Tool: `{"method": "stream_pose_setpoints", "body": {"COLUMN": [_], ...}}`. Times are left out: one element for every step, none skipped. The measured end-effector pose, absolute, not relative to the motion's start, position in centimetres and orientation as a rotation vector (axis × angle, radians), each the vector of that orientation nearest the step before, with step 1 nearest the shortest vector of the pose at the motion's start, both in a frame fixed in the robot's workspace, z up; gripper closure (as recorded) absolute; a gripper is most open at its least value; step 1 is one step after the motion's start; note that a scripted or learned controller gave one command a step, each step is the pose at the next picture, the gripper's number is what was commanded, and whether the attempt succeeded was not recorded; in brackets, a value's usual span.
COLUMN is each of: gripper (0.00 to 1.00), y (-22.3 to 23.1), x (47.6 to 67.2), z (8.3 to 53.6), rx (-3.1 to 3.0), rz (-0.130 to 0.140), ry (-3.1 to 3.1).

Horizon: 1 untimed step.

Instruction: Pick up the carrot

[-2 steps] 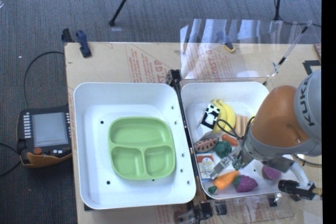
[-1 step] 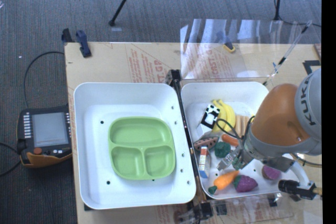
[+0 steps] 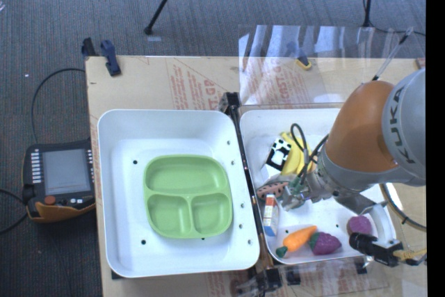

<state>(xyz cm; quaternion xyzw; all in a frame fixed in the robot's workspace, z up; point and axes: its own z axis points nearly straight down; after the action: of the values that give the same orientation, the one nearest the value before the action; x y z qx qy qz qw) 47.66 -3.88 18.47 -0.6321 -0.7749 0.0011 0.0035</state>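
Note:
The carrot (image 3: 300, 238), orange with a green stub at its left end, lies near the front wall of the right bin (image 3: 254, 123). My gripper (image 3: 287, 195) hangs over the middle of that bin, above and slightly left of the carrot and apart from it. The grey arm with its orange band (image 3: 361, 139) covers the bin's right half.
Beside the carrot lie a purple berry-like toy (image 3: 326, 243) and another purple piece (image 3: 359, 225). A white tube (image 3: 269, 214) lies along the bin's left wall. A yellow banana (image 3: 295, 156) rests behind the gripper. The left bin (image 3: 111, 149) holds a green divided plate (image 3: 188, 195).

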Motion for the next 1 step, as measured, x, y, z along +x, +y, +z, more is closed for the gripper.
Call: {"method": "stream_pose_setpoints", "body": {"gripper": [1.00], "y": [-7.69], "x": [47.82], "z": [27.98], "rx": [-1.948], "rz": [0.003], "ry": [-2.464]}}
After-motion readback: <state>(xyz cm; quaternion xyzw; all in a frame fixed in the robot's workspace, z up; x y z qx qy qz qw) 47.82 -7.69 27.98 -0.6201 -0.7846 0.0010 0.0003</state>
